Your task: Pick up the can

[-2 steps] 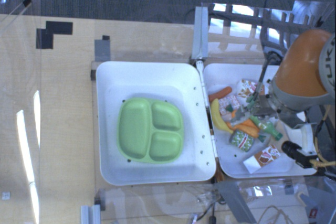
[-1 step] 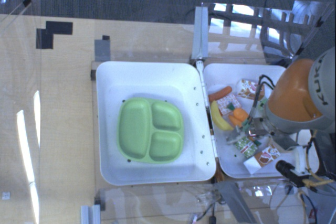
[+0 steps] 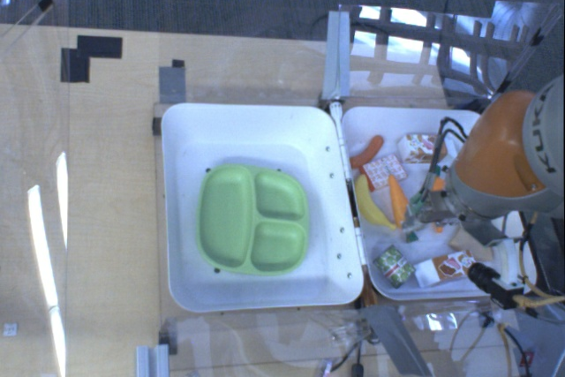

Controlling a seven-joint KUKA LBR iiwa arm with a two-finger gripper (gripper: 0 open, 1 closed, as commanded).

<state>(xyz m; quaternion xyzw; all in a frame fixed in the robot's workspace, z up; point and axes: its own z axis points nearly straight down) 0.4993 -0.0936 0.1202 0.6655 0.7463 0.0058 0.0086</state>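
A light-green, three-compartment plastic plate [image 3: 254, 219] lies mid-floor in the left white bin [image 3: 177, 190]. In the right white bin [image 3: 375, 282], a small green can [image 3: 394, 266] lies near the front edge. The tool [image 3: 415, 221] hovers just behind it, among toy food. Judged step: approach; next, descend over the can.

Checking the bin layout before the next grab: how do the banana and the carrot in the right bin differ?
The banana is yellow and curved; the carrot is orange and straight. The banana lies against the bin's left wall, near the divider; the carrot lies on its right, nearer the claw. The banana looks longer than the carrot. Both are long, thin pieces lying flat, side by side in the right bin.
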